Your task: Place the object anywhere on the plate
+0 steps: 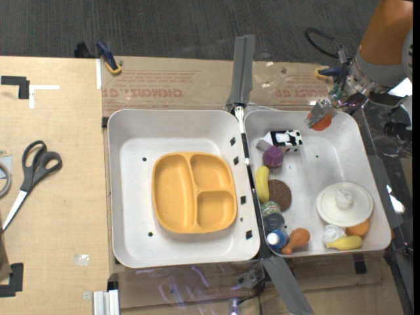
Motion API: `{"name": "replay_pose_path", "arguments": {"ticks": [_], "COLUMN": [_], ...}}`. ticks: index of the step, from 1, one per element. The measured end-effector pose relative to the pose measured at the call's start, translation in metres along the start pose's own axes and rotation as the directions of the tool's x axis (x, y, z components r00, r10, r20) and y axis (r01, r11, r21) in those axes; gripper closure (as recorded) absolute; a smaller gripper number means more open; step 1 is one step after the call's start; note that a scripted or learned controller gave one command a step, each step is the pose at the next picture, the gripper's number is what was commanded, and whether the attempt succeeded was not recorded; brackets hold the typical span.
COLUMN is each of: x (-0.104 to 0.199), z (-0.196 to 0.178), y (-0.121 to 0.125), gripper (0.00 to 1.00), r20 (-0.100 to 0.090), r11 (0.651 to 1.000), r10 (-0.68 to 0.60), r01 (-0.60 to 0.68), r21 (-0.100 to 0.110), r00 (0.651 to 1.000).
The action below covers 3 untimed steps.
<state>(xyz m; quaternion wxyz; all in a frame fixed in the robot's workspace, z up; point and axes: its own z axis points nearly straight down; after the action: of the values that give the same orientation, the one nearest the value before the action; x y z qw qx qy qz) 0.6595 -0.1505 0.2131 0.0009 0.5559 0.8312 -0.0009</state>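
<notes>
A yellow-orange plate (174,190) with three compartments lies in the left white bin (128,176). My gripper (320,118) hangs over the far edge of the right bin (367,151), reaching in from the upper right. A small red-orange object (321,124) shows at its fingertips, and the fingers look shut on it. The gripper is well to the right of the plate and farther back.
The right bin holds a black-and-white cow toy (286,139), a purple ball (273,156), a yellow banana (262,182), a brown disc (280,193), a white lidded dish (344,203) and an orange drumstick (298,238). Scissors (29,174) lie on the bench at left.
</notes>
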Motion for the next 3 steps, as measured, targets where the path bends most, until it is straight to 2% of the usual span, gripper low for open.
{"name": "replay_pose_path", "arguments": {"ticks": [1,2,3], "x": [0.062,0.146,0.232], "z": [0.087,0.022,0.022], "y": [-0.044,-0.101,-0.101], "gripper": [1.0,1.0,1.0], "r20": [-0.003,-0.003,-0.003], "r11": [0.99,0.995,1.0], "r10": [-0.142,-0.099,0.02], "r01": [0.142,0.099,-0.02], "r21": [0.001,0.001,0.003], "r00": [0.99,0.995,1.0]}}
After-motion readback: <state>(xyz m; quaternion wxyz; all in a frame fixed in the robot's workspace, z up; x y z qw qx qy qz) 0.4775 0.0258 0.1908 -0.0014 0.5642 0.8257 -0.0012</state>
